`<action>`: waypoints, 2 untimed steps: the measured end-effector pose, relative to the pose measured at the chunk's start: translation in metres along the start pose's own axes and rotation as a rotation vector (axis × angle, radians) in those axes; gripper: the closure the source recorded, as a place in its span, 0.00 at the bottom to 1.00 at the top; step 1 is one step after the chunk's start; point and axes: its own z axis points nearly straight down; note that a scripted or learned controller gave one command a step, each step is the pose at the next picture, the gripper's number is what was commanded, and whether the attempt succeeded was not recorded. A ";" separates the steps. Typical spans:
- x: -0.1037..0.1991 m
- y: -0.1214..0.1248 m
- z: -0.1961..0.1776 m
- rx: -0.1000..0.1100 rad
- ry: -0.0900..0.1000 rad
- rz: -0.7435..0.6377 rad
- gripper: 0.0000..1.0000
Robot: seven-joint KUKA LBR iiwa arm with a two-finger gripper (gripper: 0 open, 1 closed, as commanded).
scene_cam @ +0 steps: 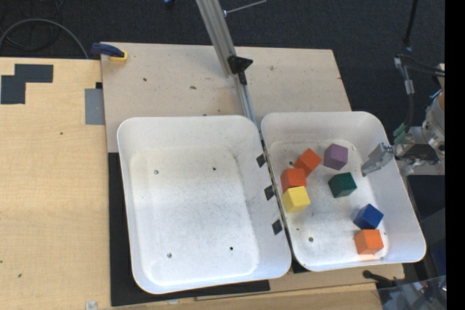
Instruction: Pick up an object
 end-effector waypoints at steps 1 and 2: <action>0.059 0.050 0.062 -0.001 0.003 -0.011 0.00; 0.144 0.043 0.049 -0.004 0.003 -0.011 0.00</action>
